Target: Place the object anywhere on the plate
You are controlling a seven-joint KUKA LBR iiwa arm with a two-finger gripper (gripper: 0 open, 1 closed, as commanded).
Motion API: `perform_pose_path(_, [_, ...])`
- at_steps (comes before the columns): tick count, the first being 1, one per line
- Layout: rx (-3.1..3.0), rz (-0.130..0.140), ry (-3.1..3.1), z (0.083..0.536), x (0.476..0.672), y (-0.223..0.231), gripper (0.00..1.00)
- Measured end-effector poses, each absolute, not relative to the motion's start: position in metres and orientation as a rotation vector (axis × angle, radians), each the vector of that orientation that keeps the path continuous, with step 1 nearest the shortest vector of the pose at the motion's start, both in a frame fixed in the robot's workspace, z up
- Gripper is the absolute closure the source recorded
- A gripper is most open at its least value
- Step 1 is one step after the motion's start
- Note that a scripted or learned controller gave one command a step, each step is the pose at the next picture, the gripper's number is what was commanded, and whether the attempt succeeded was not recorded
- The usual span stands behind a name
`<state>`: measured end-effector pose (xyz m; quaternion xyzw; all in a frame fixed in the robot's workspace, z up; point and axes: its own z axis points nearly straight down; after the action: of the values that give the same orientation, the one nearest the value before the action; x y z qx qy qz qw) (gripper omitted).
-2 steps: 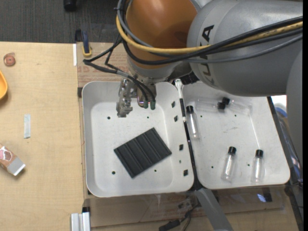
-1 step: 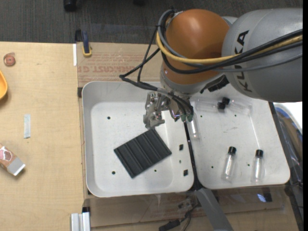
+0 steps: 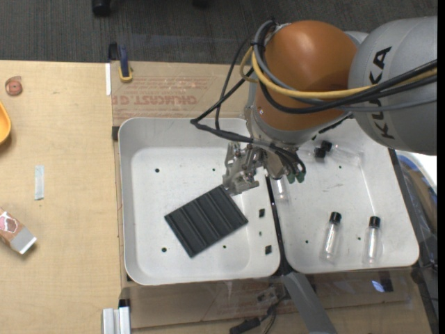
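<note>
The plate point(image 3: 206, 221) is a dark grey ribbed rectangle lying askew on the floor of the left bin point(image 3: 139, 186). My gripper point(image 3: 240, 175) hangs under the orange wrist, just above the plate's upper right corner. I see nothing clearly held in it. Two clear vials with black caps point(image 3: 331, 232) point(image 3: 373, 237) lie in the right bin point(image 3: 396, 186). A third clear vial point(image 3: 280, 189) rests near the ridge between the bins, right of the gripper.
A small black cap point(image 3: 321, 150) lies at the back of the right bin under the arm. Cables point(image 3: 215, 120) loop from the wrist over the left bin's back rim. Small items point(image 3: 15, 232) sit on the wooden bench at the left.
</note>
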<state>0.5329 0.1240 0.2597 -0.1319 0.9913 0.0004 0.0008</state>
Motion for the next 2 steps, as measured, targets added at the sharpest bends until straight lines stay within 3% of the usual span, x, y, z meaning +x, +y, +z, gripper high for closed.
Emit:
perform_pose_path(1, [0.171, 0.001, 3.135, 0.274, 0.534, 0.141, 1.0])
perform_pose_path(2, [-0.207, 0.001, 3.13, 0.294, 0.528, 0.124, 1.0])
